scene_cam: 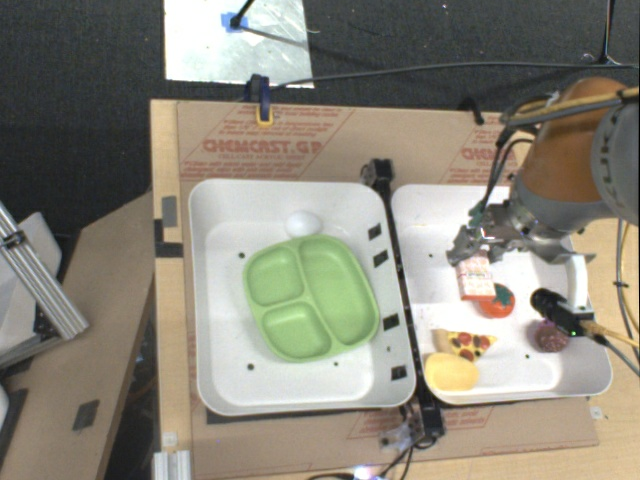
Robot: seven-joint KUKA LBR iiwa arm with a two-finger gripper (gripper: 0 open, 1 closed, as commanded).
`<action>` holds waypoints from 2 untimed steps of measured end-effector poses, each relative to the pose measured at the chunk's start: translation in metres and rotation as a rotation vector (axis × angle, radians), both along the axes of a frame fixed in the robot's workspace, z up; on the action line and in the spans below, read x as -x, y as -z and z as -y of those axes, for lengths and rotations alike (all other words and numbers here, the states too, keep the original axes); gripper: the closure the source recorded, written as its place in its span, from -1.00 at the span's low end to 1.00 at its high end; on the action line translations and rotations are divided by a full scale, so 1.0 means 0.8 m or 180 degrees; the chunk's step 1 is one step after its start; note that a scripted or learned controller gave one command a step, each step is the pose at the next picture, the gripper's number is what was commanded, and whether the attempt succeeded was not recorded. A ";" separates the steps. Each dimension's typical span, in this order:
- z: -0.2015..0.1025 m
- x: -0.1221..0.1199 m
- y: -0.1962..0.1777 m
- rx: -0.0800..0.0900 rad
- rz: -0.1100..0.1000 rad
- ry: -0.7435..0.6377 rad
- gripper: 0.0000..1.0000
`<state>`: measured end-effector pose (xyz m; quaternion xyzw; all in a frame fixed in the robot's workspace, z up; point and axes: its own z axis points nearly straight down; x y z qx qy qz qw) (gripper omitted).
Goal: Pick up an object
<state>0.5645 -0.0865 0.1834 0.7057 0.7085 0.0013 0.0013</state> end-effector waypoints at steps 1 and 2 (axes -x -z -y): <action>0.002 0.010 -0.071 0.0002 0.0007 0.0000 1.00; -0.066 0.025 -0.066 0.0000 -0.0009 -0.0007 1.00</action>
